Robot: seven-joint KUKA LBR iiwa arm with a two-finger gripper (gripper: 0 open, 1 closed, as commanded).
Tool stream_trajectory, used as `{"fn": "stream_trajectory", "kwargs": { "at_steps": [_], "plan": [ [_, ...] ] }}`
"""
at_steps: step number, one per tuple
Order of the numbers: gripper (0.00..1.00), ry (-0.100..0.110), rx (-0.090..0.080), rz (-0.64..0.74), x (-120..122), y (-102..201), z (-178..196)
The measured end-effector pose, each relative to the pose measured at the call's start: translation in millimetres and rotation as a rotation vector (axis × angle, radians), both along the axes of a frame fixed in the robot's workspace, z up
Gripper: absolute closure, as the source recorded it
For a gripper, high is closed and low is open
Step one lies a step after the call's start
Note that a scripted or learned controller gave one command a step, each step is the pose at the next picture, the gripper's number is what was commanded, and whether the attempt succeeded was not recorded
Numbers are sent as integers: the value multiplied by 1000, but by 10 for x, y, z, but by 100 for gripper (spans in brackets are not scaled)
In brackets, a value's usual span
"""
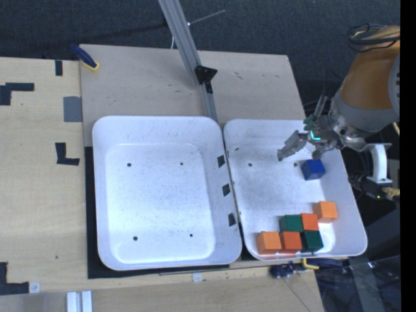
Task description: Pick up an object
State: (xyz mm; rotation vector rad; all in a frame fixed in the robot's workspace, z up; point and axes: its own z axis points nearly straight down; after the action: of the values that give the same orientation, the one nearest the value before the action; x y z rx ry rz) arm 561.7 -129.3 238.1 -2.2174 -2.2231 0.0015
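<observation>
My gripper hangs over the upper part of the right bin, open, with nothing between its fingers. One finger points to the left, the other sits nearer the arm. A blue cube lies on the bin floor just below and to the right of the gripper, apart from it. Near the bin's front edge lies a cluster of blocks: an orange one, another orange, a green one and a dark green one. A separate orange block rests by the right wall.
The left bin stands beside the right one. A slanted metal pole runs from the top of the view down to the gap between the bins. A small blue and yellow item lies on the bench at the far left.
</observation>
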Motion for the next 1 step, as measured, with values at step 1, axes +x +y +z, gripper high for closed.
{"fn": "stream_trajectory", "kwargs": {
  "at_steps": [1],
  "plan": [
    [0,4,-1,-2,-102,-8,-495]
  ]
}}
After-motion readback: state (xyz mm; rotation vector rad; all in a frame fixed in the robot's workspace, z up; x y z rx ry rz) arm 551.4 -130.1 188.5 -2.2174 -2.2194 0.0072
